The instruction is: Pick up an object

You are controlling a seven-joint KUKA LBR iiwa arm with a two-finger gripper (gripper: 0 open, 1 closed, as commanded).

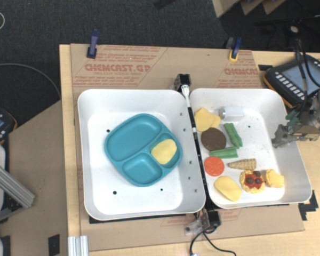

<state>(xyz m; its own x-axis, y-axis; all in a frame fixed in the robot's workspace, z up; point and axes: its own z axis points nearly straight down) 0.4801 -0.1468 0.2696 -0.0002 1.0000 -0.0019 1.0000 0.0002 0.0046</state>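
Camera view, looking down: gripper (pixel 287 132) sat at right bin's (pixel 296 193) right rim, nothing seen in its grasp; how far it was open could not be told. Likely approach stage. Best to pick an isolated item and descend straight, clear of the rim. Near end of right bin: yellow piece (pixel 227 188), red-topped tart (pixel 253 181), cone (pixel 242 164), red disc (pixel 214 166). Midway: green sticks (pixel 233 134), brown disc (pixel 213 138). Far end: yellow wedge (pixel 205 119), clear item (pixel 232 112). Left bin (pixel 90 143) held blue tray (pixel 136 143) with yellow lump (pixel 164 151) in one compartment
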